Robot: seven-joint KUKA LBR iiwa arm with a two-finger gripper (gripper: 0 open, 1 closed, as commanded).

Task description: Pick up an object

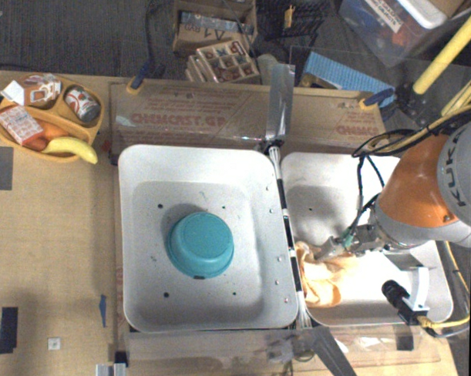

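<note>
1 fixed overhead camera looks down slantwise on both white bins (142,219).

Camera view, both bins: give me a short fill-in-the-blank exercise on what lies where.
1. The teal bowl sits in the ____ bin.
2. The gripper is down over a tan ____ in the right bin.
3. On the bench at far left, the tray holds a yellow ____.

Missing words: left; cloth; banana

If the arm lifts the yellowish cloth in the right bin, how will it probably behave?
The yellowish cloth lies crumpled in folds against the right bin's left wall, so it is probably floppy and would sag when lifted. It looks thin, so likely light. Being soft, it should not roll, though a shallow pinch might slip off.
</note>
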